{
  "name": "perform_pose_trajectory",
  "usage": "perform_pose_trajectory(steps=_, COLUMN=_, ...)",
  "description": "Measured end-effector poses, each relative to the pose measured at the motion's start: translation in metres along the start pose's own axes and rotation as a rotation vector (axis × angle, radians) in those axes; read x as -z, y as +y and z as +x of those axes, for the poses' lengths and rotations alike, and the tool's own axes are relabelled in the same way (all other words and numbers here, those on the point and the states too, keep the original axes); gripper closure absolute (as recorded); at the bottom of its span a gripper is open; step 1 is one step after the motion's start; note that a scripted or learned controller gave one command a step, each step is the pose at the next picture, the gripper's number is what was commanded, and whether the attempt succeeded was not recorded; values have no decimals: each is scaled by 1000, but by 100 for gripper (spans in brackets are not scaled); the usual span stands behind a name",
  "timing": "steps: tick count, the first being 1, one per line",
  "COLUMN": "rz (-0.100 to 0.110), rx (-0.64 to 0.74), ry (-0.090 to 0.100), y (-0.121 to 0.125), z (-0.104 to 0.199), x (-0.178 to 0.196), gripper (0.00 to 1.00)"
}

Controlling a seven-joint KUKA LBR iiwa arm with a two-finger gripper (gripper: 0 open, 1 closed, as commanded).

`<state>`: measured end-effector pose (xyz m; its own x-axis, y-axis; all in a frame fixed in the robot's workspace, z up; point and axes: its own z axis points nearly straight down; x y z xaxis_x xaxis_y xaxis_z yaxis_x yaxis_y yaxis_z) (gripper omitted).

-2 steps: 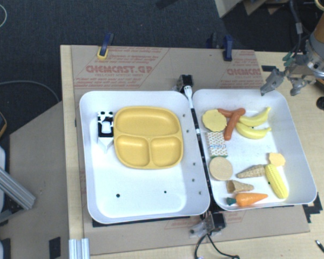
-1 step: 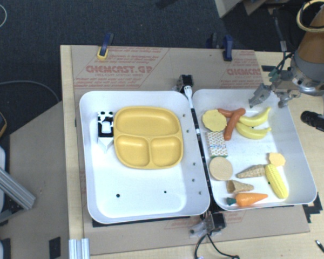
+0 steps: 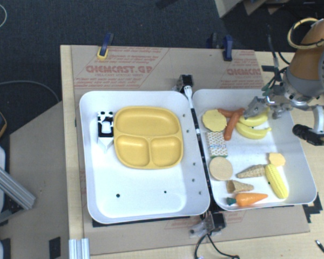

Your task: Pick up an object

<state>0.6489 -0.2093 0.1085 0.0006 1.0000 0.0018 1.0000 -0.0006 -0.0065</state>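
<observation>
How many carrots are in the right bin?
2. One carrot lies slanted near the bin's top, between a yellow disc and the bananas. The other carrot lies along the bottom edge. None seems hidden.

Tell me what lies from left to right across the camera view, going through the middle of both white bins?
Small black-and-white block → yellow three-compartment plastic plate → pale yellow round slice → orange toy carrot → yellow toy bananas, with the grey two-finger gripper just above them.
</observation>
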Motion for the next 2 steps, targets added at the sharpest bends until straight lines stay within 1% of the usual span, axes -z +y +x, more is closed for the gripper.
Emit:
perform_pose_trajectory(steps=1, rz=-2, rx=2, ry=-1, y=0, z=1, x=-25, gripper=0)
perform_pose_trajectory(steps=2, rz=-8, rx=3, ry=-3, y=1, z=1, x=-12, gripper=100)
